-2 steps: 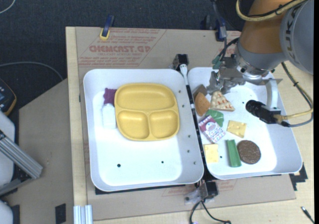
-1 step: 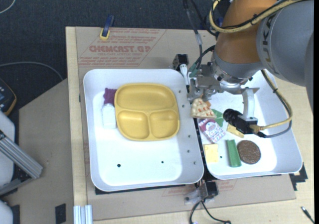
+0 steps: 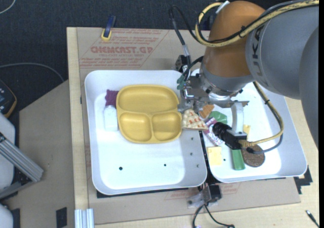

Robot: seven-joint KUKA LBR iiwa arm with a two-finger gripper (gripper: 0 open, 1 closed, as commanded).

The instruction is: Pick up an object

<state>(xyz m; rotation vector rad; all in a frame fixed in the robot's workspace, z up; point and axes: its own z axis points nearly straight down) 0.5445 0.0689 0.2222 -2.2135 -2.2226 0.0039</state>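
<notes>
step in hand: approach. the arm (image 3: 238,54) hangs low over the inner side of the right bin (image 3: 288,151), with its jaws down by the divider. whether they are apart or together cannot be told, so no grasp is confirmed. likely target: the checkered piece (image 3: 191,119) just below, lying at the divider. the next move calls for a straight descent and a firm close. obstructions are an orange scrap (image 3: 206,111) touching the piece, with a green marker (image 3: 237,160), brown disc (image 3: 253,157) and yellow pad (image 3: 214,156) near. the left bin (image 3: 142,171) carries a yellow divided plate (image 3: 148,113).

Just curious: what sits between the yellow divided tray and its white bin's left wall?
In the camera view, a purple item and a small white bottle.
</notes>
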